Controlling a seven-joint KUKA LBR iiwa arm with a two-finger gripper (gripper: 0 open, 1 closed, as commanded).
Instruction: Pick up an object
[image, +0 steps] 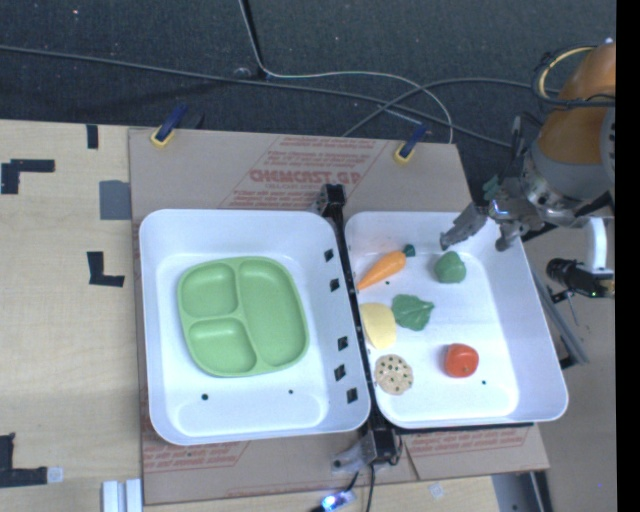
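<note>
The right bin holds an orange carrot, a round green vegetable, a leafy green piece, a pale yellow item, a cookie and a red tomato. My gripper hangs over the bin's upper right corner, just above and right of the round green vegetable. Its two dark fingers are spread apart with nothing between them.
The left bin holds a green divided plate. Both bins sit on a cardboard sheet clipped at the back. Cables run across the dark floor behind. The arm fills the upper right.
</note>
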